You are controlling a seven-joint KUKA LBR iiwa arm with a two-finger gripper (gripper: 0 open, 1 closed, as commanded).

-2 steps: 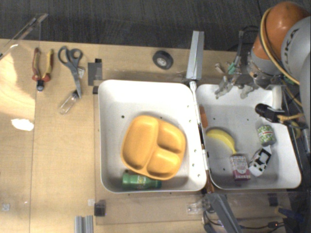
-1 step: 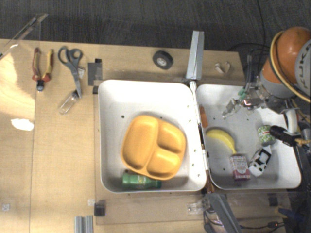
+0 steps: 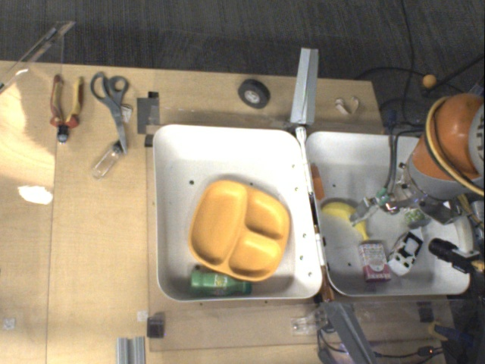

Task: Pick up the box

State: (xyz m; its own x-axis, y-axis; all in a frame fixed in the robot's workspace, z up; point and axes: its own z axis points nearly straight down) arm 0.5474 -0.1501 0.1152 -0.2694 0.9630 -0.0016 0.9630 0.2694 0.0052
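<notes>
The box point(image 3: 371, 261) is a small maroon and pink carton. It lies near the front wall of the right bin point(image 3: 341, 154). My gripper point(image 3: 377, 204) hangs over the middle of that bin, a little behind the box and apart from it, next to a yellow fruit-like item point(image 3: 337, 211). The grey arm with its orange band point(image 3: 453, 136) comes in from the right above it. Nothing shows in the gripper's grasp.
A white and black object point(image 3: 405, 252) lies just right of the box. An orange strip point(image 3: 317, 180) lies along the right bin's left wall. The left bin point(image 3: 174, 203) holds a yellow divided tray point(image 3: 239, 229) and a green can point(image 3: 218, 282). Scissors point(image 3: 114, 101) and pliers point(image 3: 64, 105) lie on the bench.
</notes>
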